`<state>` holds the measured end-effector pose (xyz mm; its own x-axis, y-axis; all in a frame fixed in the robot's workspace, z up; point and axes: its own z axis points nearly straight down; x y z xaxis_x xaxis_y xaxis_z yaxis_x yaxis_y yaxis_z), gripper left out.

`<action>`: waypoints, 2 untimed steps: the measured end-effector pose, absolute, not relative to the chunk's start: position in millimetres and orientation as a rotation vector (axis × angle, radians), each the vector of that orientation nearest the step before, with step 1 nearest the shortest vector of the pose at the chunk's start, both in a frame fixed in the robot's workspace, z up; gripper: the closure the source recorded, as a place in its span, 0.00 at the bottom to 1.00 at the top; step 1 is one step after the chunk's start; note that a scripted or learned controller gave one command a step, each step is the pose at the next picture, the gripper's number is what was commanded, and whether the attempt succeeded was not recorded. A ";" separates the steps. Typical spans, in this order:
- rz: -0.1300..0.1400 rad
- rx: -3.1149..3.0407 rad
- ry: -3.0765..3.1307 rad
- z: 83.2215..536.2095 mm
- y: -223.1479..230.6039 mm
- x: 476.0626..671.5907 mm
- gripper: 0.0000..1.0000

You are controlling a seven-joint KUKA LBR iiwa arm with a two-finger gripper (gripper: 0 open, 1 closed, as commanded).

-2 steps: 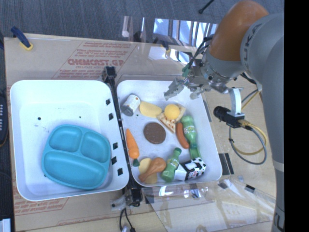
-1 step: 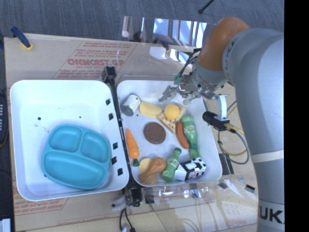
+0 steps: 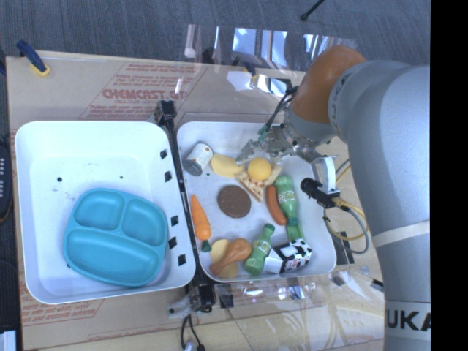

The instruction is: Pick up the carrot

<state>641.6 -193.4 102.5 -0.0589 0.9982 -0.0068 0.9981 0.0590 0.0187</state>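
The carrot [image 3: 200,219] lies untouched against the left wall of the right bin [image 3: 324,251], beside the brown disc [image 3: 234,201] and above the chicken drumstick [image 3: 232,253]. The pincer [image 3: 269,143] hovers at the bin's upper part near the lemon [image 3: 258,170], well apart from the carrot; I cannot tell how it is set. By my judgement the reach, grasp and lift all remain.

Red lettering reading "CHEMCAST" runs across the brown protective sheet [image 3: 139,86] on the bench behind the bins, with smaller red print beneath it too fine to read. White letters "UKA", cut off at the frame's edge, mark the grey arm [image 3: 395,196].
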 end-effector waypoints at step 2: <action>0.010 2.587 1.772 242.3 -150.4 660.5 0.00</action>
